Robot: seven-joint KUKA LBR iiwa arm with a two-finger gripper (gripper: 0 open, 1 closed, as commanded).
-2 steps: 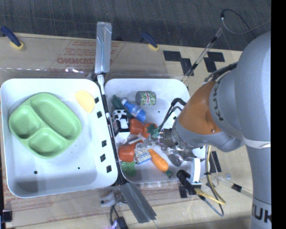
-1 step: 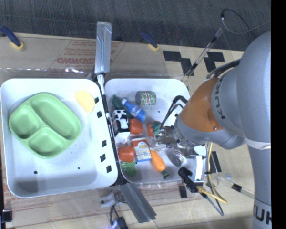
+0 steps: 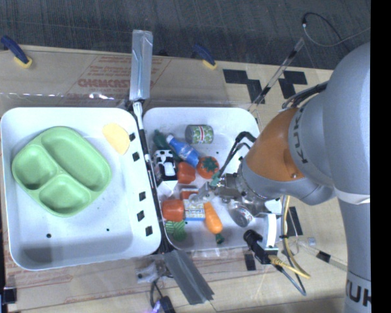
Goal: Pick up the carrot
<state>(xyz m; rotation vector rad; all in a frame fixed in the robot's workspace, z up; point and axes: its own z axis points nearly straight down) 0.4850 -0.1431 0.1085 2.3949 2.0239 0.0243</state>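
Note:
The carrot (image 3: 212,219) is a small orange toy with a green tip, lying in the right bin (image 3: 231,117) near its front wall. My gripper (image 3: 216,186) hangs just above and behind it, over the middle of the right bin, at the end of the grey arm with the orange band (image 3: 277,152). The carrot rests on the bin floor, apart from the gripper.
The right bin also holds a blue bottle (image 3: 181,150), a green can (image 3: 199,134), a red tomato-like toy (image 3: 208,165), orange-red pieces (image 3: 173,209) and a small box (image 3: 194,210). The left bin (image 3: 26,250) holds a green divided plate (image 3: 60,169) and a yellow piece (image 3: 116,137).

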